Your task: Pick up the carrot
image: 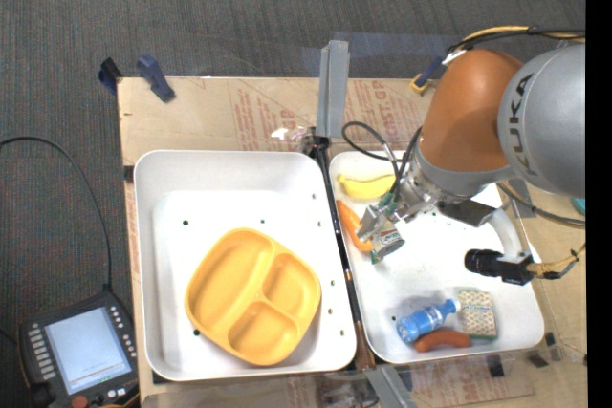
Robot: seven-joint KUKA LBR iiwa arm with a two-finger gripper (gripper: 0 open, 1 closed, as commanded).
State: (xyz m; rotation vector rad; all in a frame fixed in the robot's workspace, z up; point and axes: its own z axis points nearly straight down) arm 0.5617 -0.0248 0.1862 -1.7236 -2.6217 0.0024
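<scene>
Your one slim orange carrot (pixel 348 223) lies against the right bin's (pixel 516 325) left wall, the pincer (pixel 381 232) touching it; you cannot tell its opening. One yellow divided plastic tray (pixel 252 295) fills the left bin (pixel 158 177).

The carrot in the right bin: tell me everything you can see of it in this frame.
The carrot is a small orange piece, smooth and toy-like in look, lying slantwise on the floor of the right bin close to its left wall. The hand hangs at its right side and hides part of it, so whether they touch cannot be told. A yellow banana lies just beyond its upper end. It looks to be resting, not lifted.
</scene>
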